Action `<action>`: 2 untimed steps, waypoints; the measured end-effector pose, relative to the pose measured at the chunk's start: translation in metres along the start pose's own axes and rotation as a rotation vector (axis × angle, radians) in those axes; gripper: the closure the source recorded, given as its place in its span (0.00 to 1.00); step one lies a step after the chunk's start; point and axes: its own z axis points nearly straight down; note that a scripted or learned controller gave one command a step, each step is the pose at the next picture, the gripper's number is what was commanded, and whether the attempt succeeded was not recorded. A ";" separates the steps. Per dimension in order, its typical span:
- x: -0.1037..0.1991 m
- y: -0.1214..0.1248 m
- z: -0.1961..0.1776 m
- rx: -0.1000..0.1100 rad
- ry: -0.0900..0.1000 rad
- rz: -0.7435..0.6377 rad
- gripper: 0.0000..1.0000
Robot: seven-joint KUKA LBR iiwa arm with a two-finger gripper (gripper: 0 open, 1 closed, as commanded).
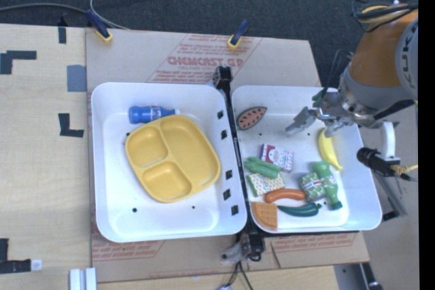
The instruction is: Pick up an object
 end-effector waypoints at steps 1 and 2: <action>-0.045 0.022 0.114 -0.004 0.001 -0.001 0.00; -0.046 0.023 0.103 -0.007 -0.002 0.000 1.00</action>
